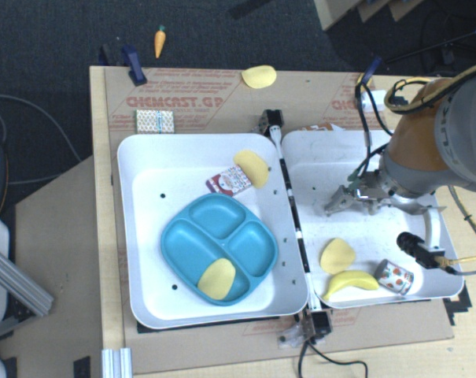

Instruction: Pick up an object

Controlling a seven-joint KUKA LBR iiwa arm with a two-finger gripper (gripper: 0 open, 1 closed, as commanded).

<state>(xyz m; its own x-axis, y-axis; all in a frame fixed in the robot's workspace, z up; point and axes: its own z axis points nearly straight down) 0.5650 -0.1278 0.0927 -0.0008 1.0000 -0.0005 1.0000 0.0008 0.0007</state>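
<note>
My gripper (337, 202) hangs low over the right bin (316, 152), near that bin's middle left, with nothing visibly in it. Below it in the same bin lie a yellow chip-like piece (337, 254), a banana (351, 283) and a small red-and-white can (396, 276) near the front edge. The left bin (143, 211) holds a blue divided plate (222, 239) with a yellow lump (217, 279) in its front compartment. A yellow oval piece (252, 167) and a red-and-white packet (229, 182) lie behind the plate.
On the bench behind the bins rest a yellow lemon-like piece (259, 76), a small patterned box (155, 120) and a blue clip (133, 65). A toy carrot (160, 42) lies on the dark floor beyond. The arm's grey and orange body (434, 140) overhangs the right bin's right side.
</note>
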